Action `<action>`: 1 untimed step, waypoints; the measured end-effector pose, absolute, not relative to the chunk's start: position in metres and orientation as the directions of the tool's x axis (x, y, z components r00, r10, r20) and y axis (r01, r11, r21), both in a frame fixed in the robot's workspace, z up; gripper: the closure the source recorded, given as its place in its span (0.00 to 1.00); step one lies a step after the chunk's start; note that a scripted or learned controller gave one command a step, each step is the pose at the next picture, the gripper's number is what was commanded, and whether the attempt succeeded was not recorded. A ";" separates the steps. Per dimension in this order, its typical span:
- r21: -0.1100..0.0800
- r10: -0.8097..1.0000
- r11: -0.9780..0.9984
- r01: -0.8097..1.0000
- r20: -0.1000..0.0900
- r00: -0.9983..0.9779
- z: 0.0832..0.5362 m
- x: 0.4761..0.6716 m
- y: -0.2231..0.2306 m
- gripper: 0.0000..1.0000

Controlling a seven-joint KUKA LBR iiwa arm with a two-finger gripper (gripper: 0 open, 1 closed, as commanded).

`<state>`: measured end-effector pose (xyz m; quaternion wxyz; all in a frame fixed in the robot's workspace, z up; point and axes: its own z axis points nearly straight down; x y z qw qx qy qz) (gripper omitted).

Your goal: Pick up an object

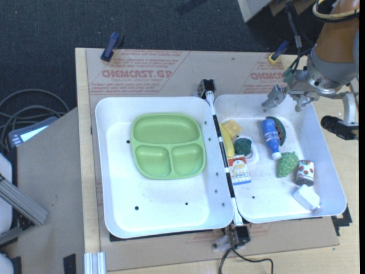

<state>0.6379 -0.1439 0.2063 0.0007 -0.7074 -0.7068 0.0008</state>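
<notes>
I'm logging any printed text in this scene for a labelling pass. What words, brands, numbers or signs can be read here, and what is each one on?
"CHEMCAST GP", red print on the brown protective sheet behind the left bin; the smaller lines around it are too blurred to read.
The same red print repeats behind the right bin, partly cut off.
Small carton: red and white label, too small to read.
Blue bottle and small can: print not legible.

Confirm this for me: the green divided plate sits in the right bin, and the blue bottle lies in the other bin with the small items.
Not quite. The camera view shows the green divided plate in the left bin, not the right one. The rest holds: the blue bottle lies in the other bin, the right bin, among the small items.
</notes>
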 end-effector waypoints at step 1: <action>-0.002 1.000 0.001 1.000 0.001 -0.001 0.097 0.649 -0.135 0.00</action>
